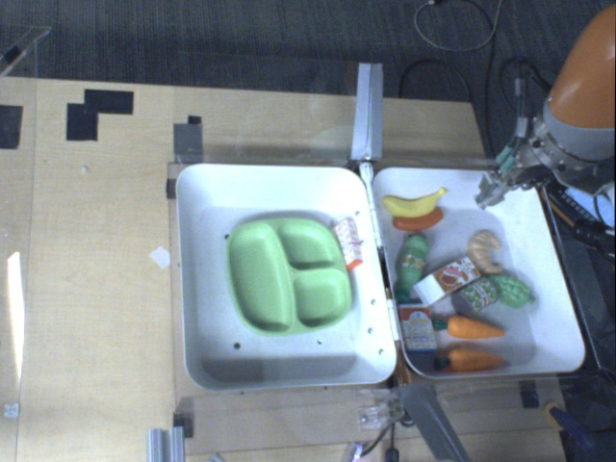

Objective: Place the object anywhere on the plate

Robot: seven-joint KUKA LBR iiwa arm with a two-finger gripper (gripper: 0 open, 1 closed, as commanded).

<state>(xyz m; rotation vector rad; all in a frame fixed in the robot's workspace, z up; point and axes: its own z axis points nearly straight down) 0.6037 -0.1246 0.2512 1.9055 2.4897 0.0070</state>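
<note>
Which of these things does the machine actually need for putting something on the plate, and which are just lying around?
Part of the job:
- green divided plastic plate in the left white bin
- arm's two-finger gripper over the right white bin
- whichever toy it picks; I cannot tell which

Lying about for now:
- yellow toy banana
- green toy bottle
- two orange toy carrots
- small packet beside the plate

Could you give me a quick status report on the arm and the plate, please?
End effector above right bin's top edge, nothing visibly held. Green plate bare in left bin. Wrapper touching plate's right rim.
</note>
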